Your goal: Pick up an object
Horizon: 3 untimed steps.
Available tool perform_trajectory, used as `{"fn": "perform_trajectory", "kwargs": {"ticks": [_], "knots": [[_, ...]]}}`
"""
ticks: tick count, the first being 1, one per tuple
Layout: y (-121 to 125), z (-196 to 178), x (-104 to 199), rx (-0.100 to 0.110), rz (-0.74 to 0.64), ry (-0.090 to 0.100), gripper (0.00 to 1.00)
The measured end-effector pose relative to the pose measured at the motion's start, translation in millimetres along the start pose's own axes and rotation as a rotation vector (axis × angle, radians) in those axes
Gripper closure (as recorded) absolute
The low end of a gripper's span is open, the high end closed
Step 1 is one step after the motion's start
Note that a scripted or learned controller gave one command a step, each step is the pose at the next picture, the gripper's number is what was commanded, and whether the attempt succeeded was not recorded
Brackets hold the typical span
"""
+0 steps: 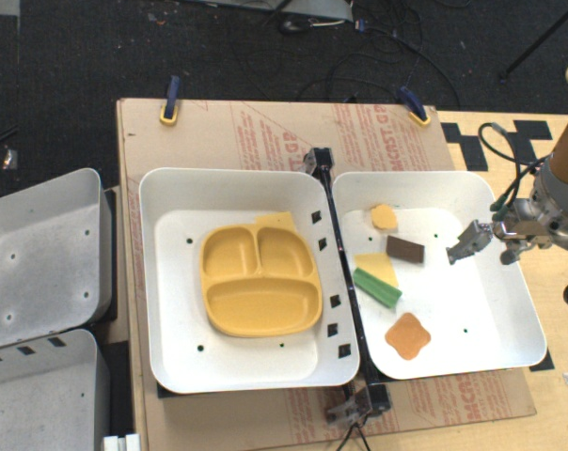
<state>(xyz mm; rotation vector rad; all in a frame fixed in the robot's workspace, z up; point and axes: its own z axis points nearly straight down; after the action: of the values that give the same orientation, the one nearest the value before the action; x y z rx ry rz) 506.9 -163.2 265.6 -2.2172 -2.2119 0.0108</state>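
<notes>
The right bin [510, 332] holds several small objects: a round yellow-orange piece [385, 217], a brown block [405, 249], a yellow wedge [379, 268] touching a green block [378, 288], and a flat orange piece [408, 335]. My gripper [488, 245] hangs over the bin's right side, to the right of the brown block and apart from it. Its fingers are open and nothing is between them.
The left bin [166, 252] holds a yellow divided plate [261, 280], with a pale yellow piece [276, 221] at its far edge. A black divider [339, 271] runs between the bins. Grey trays [39, 252] lie off the bench to the left. Cables [510, 144] trail near the arm.
</notes>
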Motion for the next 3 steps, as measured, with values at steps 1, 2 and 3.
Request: {"fn": "perform_trajectory", "kwargs": {"ticks": [1,2,3], "knots": [[2,-6,1,-0.011,-0.003,-0.002,0.0],[1,38,-1,-0.007,-0.001,-0.001,0.0],[-2,89,-11,-0.006,0.0,-0.001,0.0]]}}
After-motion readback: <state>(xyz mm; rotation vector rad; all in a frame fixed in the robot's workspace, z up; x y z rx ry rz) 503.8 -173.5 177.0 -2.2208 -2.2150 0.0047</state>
